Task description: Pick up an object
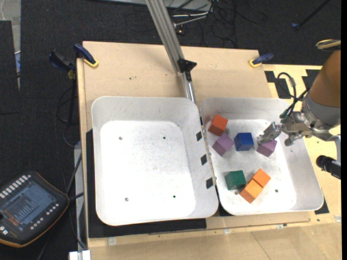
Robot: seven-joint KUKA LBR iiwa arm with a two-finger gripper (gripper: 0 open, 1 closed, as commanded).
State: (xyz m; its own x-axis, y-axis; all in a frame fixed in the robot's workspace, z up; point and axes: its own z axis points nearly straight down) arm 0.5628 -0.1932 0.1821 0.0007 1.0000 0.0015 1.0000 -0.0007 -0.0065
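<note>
Gripper (269,133) hovers right of the blue cube (244,141), directly above the purple cube (266,148), finger spacing unreadable.

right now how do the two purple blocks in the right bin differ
The left purple block sits near the bin's inner wall, just below the top orange block; the right purple block sits further right, past the blue block. The gripper is right at the right one; the left one lies apart from it. Both share colour, similar size, and lie turned.
</note>
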